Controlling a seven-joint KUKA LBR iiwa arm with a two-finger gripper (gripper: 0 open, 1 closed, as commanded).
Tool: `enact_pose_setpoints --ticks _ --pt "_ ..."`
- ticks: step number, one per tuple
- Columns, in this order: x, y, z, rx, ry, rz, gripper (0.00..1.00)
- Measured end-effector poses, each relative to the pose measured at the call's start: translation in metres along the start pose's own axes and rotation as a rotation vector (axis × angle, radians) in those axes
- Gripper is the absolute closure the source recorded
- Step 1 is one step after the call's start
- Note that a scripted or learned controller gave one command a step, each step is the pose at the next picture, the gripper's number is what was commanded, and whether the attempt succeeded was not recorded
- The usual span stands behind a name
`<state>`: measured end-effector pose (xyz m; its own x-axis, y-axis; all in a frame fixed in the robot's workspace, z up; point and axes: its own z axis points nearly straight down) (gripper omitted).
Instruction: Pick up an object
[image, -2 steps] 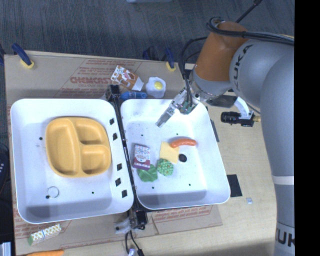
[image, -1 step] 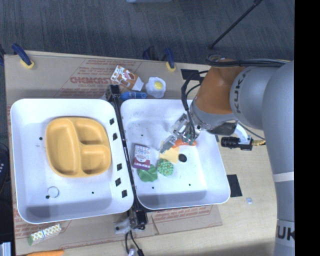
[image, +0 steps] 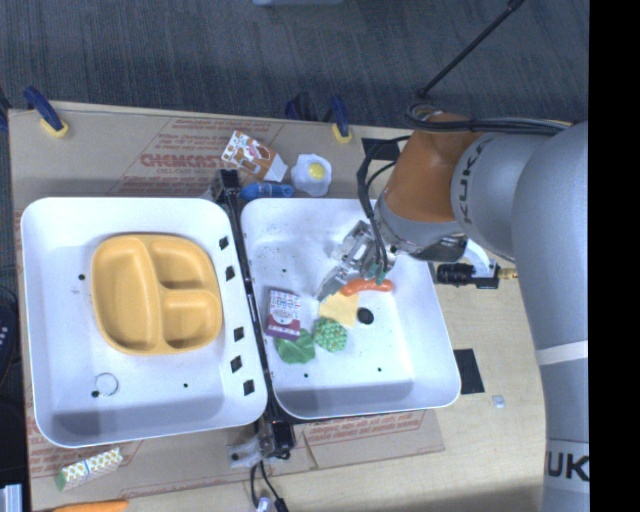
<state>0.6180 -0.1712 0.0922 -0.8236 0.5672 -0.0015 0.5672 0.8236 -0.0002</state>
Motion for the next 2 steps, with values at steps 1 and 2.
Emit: enact_pose_setpoints --ticks 1,2 --pt "0.033 0.01 0.0 0.0 0.004 -0.382 0.0" --pt "0.04 -0.005 0.0 0.0 0.004 -0.736 0.0"
